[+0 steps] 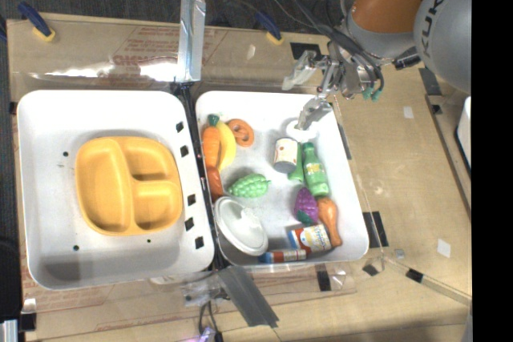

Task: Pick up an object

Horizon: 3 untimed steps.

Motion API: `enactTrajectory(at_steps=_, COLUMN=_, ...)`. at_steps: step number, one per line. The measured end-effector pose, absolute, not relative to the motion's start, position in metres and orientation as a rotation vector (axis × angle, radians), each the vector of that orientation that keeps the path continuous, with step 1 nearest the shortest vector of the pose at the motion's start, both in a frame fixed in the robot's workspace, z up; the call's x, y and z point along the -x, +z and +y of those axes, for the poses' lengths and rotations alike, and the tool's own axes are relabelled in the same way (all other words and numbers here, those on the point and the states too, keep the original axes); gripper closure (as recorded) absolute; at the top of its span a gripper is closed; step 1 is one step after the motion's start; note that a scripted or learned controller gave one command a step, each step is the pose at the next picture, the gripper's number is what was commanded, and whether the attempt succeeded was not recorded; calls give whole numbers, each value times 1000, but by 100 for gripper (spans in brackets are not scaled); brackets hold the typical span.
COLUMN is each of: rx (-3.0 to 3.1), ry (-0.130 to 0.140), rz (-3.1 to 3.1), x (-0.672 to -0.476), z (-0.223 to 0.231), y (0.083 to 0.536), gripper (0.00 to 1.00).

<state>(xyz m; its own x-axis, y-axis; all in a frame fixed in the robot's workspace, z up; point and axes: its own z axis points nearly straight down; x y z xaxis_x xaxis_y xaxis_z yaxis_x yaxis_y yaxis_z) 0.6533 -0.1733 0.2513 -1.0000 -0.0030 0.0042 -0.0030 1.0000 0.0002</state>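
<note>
Gripper (314,113) hangs over the upper right corner of the right bin (353,204), nothing visible between its fingers; their spread cannot be told. Green bottle (313,170) lies just below.

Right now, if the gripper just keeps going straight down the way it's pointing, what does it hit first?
The gripper hangs over the right bin's upper right corner. Straight down, it would probably meet the small white can or the green bottle beside it. Depth is unclear from this slanted view.
</note>
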Motion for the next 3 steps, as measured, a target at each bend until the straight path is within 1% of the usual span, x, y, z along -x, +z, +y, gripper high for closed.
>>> enactTrajectory(at_steps=1, rx=117, ry=-5, rz=-3124, x=-654, z=-158, y=124, gripper=0)
enactTrajectory(at_steps=2, rx=221, ry=-2, rz=-3127, x=-620, z=-113, y=87, gripper=0)
enactTrajectory(at_steps=3, rx=213, ry=1, rz=-3128, x=-622, z=-112, y=95, gripper=100)
